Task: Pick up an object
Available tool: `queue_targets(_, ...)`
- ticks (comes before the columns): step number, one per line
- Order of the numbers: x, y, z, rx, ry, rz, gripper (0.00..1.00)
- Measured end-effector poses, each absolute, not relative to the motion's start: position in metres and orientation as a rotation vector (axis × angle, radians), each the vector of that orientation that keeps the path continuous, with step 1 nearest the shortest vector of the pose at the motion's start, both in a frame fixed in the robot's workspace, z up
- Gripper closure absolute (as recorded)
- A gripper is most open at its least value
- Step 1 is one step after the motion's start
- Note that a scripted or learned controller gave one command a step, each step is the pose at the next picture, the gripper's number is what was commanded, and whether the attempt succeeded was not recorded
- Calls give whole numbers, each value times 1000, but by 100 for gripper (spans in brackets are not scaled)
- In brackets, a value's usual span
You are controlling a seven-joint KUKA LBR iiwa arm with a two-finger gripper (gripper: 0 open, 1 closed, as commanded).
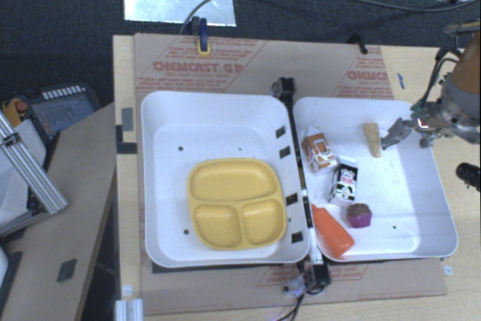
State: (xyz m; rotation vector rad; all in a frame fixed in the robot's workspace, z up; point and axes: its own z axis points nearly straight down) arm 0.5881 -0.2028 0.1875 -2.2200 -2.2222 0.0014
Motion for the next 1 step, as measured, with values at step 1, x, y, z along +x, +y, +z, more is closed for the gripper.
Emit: queue_targets(1, 590, -199, 125, -2218, -2221, 2, 0)
